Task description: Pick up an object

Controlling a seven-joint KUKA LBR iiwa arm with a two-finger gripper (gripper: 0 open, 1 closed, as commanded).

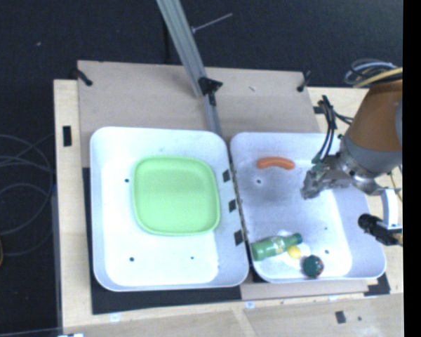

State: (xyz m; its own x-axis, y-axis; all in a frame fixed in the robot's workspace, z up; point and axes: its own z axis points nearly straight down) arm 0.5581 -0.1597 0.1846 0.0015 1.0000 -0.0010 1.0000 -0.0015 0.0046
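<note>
One sausage (275, 163) lies left-right, right bin (337, 220) | hand (313, 187) just right | grip unclear

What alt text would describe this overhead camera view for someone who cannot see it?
A grey and orange robot arm's end effector hangs over the right white bin, which holds an orange sausage-shaped piece, a green bottle, a small yellow item and a dark green ball. The left bin holds a green plate.

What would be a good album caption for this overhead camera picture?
Robot pincer hovers in the right bin near an orange sausage; green plate fills the left bin.
</note>
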